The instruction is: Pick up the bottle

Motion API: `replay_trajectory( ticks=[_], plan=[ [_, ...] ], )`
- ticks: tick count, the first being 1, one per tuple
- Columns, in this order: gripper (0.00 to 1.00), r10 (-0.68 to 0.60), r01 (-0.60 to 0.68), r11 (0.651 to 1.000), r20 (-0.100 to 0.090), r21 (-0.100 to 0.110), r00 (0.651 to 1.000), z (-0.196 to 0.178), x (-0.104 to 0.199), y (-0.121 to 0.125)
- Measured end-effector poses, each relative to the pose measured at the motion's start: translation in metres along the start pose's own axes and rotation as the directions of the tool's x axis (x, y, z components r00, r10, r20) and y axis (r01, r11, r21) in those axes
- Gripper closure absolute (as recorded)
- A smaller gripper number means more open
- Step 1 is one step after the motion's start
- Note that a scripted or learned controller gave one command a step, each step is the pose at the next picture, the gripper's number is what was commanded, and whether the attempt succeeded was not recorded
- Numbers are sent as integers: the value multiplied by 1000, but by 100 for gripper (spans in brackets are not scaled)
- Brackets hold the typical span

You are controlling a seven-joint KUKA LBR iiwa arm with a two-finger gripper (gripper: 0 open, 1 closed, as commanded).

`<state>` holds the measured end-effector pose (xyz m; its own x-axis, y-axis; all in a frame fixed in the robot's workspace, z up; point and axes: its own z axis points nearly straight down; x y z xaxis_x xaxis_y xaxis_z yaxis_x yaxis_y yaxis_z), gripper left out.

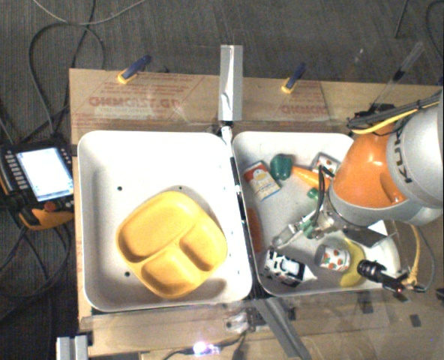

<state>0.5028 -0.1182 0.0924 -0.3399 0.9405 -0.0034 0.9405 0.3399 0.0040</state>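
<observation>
The left bin (94, 201) carries a yellow divided plate (171, 243). In the right bin (244, 201) the bottle (261, 180) lies near the upper-left corner, apart from the gripper (301, 227), which hangs over the clutter mid-bin; I cannot tell its opening. Judged the approach step: next, shift up-left over the bottle.

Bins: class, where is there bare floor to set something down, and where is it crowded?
Left bin: bare strips round the yellow tray, widest along the top. Right bin: crowded with small items beneath the arm.
</observation>
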Motion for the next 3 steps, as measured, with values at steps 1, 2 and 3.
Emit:
replay_trajectory(
  ticks=[1,2,3],
  plan=[
    [0,238,-238,971,0,7,971,-39,-71,22],
    [0,325,-325,946,-3,6,946,-3,-104,19],
    [0,170,-170,985,-7,-5,985,0,-114,33]
  ],
)
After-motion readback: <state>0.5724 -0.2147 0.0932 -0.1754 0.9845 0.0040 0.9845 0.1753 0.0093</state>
